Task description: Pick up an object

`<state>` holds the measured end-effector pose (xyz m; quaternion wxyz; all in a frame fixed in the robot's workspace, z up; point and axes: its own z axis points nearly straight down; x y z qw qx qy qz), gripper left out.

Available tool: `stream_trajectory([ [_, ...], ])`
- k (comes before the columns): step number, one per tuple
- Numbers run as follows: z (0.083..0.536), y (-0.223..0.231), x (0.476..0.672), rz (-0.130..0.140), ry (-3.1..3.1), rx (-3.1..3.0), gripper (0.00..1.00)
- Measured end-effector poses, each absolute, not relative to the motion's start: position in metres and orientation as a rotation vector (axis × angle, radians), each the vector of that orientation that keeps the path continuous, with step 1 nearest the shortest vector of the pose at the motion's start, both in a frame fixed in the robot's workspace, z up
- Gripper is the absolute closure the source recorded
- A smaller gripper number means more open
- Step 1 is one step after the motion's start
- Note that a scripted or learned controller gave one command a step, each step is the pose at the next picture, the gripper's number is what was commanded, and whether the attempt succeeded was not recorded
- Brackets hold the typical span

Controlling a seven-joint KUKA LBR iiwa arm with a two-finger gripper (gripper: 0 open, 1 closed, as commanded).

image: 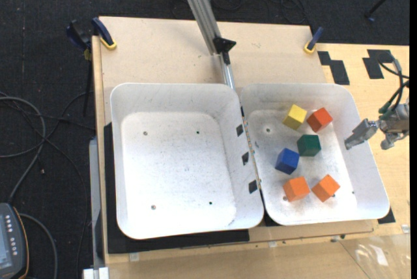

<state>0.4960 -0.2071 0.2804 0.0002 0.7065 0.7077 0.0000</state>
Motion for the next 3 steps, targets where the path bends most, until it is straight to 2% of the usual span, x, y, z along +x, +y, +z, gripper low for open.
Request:
stream_trajectory([
  [1,0.163,-0.205,0.567,-0.003,2.23,2.218,0.0],
  [2,0.103,-0.189,0.649,0.0,2.221,2.222,0.0],
  [3,0.112,-0.189,0.651,-0.001,2.224,2.214,1.0],
])
